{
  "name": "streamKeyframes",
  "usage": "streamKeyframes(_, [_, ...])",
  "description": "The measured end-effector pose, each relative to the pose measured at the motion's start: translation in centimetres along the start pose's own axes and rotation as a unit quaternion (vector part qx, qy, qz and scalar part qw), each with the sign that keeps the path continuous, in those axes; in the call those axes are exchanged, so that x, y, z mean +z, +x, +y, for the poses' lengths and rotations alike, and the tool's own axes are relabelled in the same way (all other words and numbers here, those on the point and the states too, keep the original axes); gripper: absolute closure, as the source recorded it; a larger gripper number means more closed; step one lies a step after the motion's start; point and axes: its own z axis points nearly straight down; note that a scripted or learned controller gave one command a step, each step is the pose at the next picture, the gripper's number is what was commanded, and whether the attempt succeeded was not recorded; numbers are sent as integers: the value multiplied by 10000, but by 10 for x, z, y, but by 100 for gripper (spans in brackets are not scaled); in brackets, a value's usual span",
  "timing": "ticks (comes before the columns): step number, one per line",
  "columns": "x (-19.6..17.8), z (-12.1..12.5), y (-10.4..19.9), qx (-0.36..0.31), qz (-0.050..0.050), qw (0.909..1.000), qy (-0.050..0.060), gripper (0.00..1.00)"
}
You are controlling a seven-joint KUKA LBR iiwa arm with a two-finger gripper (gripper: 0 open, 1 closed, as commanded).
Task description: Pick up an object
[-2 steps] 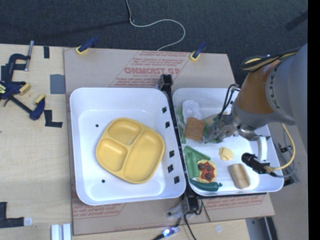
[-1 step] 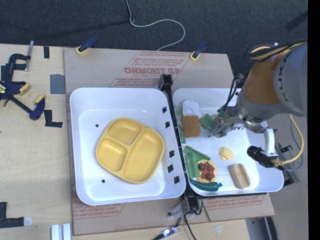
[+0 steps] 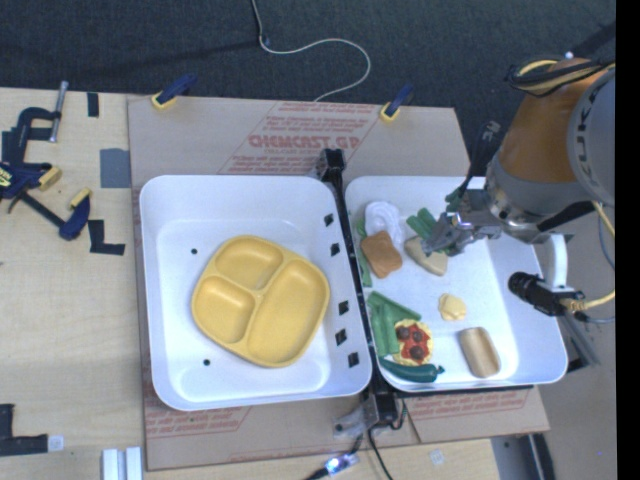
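Toy food (image 3: 420, 340) fills the right bin (image 3: 540, 368); cardboard (image 3: 300, 138) reads "CHEMCAST GP".

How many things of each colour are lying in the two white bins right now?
Yellow: 2, the divided plate and a small yellow piece
Brown or tan: 3, bun, bread roll, tan piece under the gripper
White: 1, crumpled lump
Green: 2, leafy item with red spots, green piece
Total: 8

tan wedge-shaped toy food (image 3: 428, 260) | lying flat | right bin (image 3: 530, 363), upper middle | under tool (image 3: 441, 240)
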Motion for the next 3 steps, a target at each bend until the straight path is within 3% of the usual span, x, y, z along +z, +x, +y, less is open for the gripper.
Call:
streamKeyframes(1, [-22, 0, 1, 4, 3, 10000, 14, 100])
streamKeyframes(3, [-27, 41, 102, -23, 7, 10000, 10, 100])
